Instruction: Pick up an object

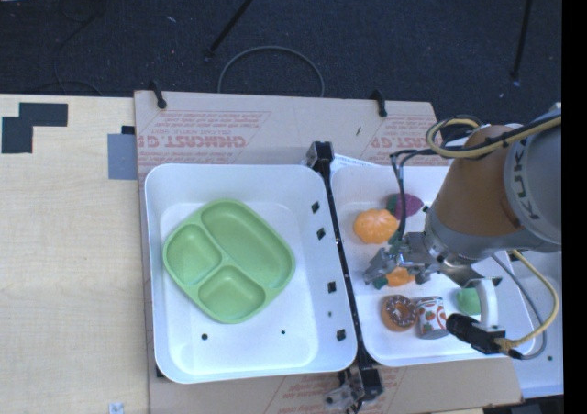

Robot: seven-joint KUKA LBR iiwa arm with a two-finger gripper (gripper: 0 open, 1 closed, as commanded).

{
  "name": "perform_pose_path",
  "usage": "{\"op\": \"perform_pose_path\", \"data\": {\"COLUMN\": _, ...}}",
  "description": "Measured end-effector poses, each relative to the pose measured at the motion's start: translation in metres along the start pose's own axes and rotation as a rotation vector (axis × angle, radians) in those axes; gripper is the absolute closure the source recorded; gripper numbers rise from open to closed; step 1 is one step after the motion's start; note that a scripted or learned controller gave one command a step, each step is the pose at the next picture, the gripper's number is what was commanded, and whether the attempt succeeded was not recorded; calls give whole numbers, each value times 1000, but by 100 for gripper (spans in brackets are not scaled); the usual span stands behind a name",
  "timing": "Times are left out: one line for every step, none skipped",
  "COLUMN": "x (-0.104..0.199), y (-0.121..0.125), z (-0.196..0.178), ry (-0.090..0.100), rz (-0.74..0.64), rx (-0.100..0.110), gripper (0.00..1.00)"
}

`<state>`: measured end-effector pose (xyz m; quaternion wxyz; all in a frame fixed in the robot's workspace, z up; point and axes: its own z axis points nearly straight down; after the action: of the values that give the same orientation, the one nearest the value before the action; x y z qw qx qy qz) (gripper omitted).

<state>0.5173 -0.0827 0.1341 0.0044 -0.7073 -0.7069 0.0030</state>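
My gripper (385, 270) hangs low over the middle of the right bin (367, 348), the grey arm with its orange band (477, 192) reaching in from the right. A small orange object (401, 277) lies right at the gripper's tip; whether it is gripped is unclear. An orange fruit (374, 226) sits just beyond it, with a purple object (408, 204) further back. In front lie a brown sprinkled donut (398, 312), a small red and white can (431, 319) and a green object (469, 299), partly hidden by the arm.
The left bin (174, 348) holds a green divided plate (229, 259). A black divider (335, 265) separates the two bins. Cables loop around the arm at the right (541, 311). Bare wooden bench top lies to the left (64, 274).
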Motion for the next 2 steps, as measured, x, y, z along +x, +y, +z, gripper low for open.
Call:
{"op": "perform_pose_path", "data": {"x": 0, "y": 0, "z": 48, "ry": -2, "rz": 0, "rx": -7, "gripper": 0}}
{"op": "perform_pose_path", "data": {"x": -1, "y": 1, "z": 35, "ry": -1, "rz": 7, "rx": -7, "gripper": 100}}
